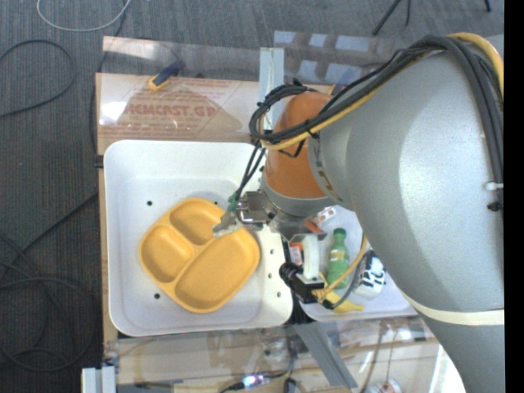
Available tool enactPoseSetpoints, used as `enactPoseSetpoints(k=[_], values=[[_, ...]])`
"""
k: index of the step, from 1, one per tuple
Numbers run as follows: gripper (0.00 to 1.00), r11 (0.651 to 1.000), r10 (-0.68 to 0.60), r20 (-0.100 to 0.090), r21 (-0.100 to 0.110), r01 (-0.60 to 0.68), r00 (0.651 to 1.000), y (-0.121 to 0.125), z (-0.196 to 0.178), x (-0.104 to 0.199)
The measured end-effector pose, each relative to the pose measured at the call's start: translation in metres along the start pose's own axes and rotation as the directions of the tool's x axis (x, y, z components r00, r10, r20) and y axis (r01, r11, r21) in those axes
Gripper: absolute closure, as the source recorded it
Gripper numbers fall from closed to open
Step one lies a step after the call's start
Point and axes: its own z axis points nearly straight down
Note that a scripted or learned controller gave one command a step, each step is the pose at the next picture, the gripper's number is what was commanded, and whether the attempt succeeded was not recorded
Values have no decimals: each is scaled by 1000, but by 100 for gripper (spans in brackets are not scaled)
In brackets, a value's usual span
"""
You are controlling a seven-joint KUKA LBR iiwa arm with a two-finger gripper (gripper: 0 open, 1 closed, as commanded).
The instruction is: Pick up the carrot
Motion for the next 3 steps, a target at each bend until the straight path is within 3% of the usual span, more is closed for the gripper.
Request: enactPoseSetpoints(k=[1,2,3], values=[[0,983,-181,0,25,181,983,23,-48,3],[0,992,129,0,7,-129,992,-3,31,41],[0,980,201,0,0,-201,980,-7,50,141]])
